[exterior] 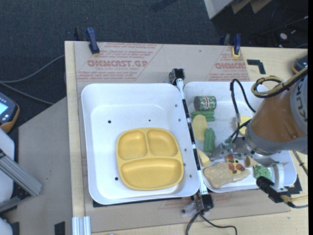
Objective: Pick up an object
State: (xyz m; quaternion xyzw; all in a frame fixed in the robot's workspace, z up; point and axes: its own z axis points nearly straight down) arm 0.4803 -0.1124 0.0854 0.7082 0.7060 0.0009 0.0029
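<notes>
Far to the left of the gripper (234, 151), in the left white bin (98, 102), lies a yellow divided plate (148, 158) with three compartments, flat on the bin floor and well apart from the arm. Closer in, across the divider between the bins, the right white bin (222, 89) holds the loose objects. Up and to the left of the gripper a small green can (205, 103) lies on its side near the bin's back. Just below the can, and left of the gripper, a pale yellow piece (199, 125) rests beside the divider, with a green cucumber-shaped piece (209, 140) just beside it and nearer the gripper. Below and slightly left of the gripper lies a toy pizza slice (226, 174), tan with small red and green toppings, near the bin's front edge; the gripper's tip hangs just above its upper edge, and whether they touch cannot be told. To the lower right of the gripper a small green leafy toy (262, 172) sits close to the pizza slice. The grey arm with its orange band (274, 116) covers the right part of this bin. The fingers are hidden among dark metal parts, so how far apart they stand, and whether they have anything, cannot be told.
</notes>
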